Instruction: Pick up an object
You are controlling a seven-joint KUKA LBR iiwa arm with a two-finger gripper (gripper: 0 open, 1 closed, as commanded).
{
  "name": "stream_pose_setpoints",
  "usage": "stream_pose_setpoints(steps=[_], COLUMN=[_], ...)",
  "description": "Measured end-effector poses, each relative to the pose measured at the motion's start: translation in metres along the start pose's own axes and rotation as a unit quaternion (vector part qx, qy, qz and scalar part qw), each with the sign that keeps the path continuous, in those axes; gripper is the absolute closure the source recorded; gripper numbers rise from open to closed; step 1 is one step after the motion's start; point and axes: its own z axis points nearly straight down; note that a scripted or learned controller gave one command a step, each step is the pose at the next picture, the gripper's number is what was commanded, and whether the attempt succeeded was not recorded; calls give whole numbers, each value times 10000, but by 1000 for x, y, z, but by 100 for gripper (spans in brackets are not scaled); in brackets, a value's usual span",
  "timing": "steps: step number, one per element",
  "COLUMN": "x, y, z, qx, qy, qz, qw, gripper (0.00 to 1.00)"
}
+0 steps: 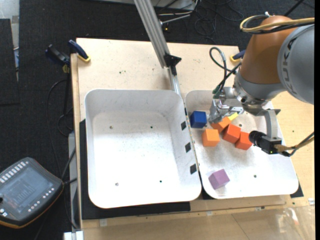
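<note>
Two shallow white bins sit side by side on the pale wooden bench (130, 69): the left bin (135, 104) and the right bin (265, 186), which holds all the loose pieces. The grey and orange arm (272, 49) reaches in from three o'clock and bends down over the upper part of the right bin, with its gripper (218, 115) low among the blocks. Whether the gripper has hold of anything cannot be told from this angle, since its tip is crowded against the blocks and partly hidden by the wrist. A blue cube (198, 119) lies just at nine o'clock of the gripper, close to the bin's left wall. An orange block (211, 137) lies at six o'clock of the gripper, and two more orange blocks, one (231, 133) and another (243, 141), sit touching each other toward four o'clock. A small yellow piece (231, 117) peeks out right beside the gripper at three o'clock. A purple cube (219, 179) rests alone, well apart from the rest, toward six o'clock near the bin's front edge. Off the bench at seven o'clock, a grey handheld controller (25, 190) lies on the dark floor.
</note>
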Motion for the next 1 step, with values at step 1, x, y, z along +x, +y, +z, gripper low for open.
stream_pose_setpoints(steps=[1], x=[50], y=[19], z=[7], qx=[5], qy=[-3], qz=[-1], qw=[10000], gripper=[100])
